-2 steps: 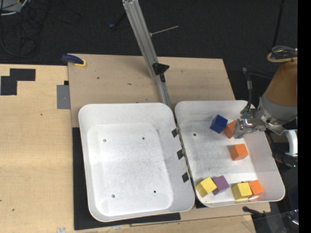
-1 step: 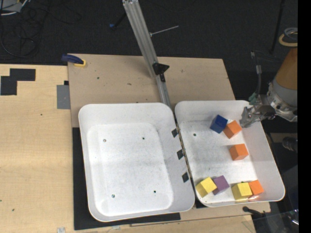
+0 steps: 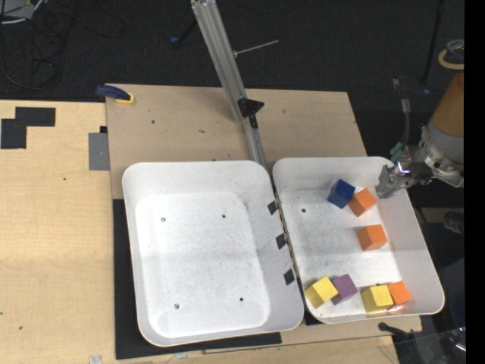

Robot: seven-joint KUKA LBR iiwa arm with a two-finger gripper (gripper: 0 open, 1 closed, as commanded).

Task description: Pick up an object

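The right bin [image 3: 299,184] holds several small blocks. A blue cube [image 3: 341,193] sits beside an orange cube [image 3: 364,201] near the bin's back right. Another orange cube [image 3: 372,236] lies in the middle right. Along the front lie a yellow block [image 3: 322,290], a purple block [image 3: 345,287], a second yellow block [image 3: 377,298] and an orange block [image 3: 398,293]. My gripper [image 3: 388,183] hangs at the bin's right rim, just right of the orange cube beside the blue one. Nothing shows between its fingers.
The left bin [image 3: 144,180] stands beside the right one, with black clips [image 3: 280,240] along the shared edge. A slanted metal rail [image 3: 226,67] rises behind the bins. A blue and yellow clamp [image 3: 115,93] lies at the bench's back left.
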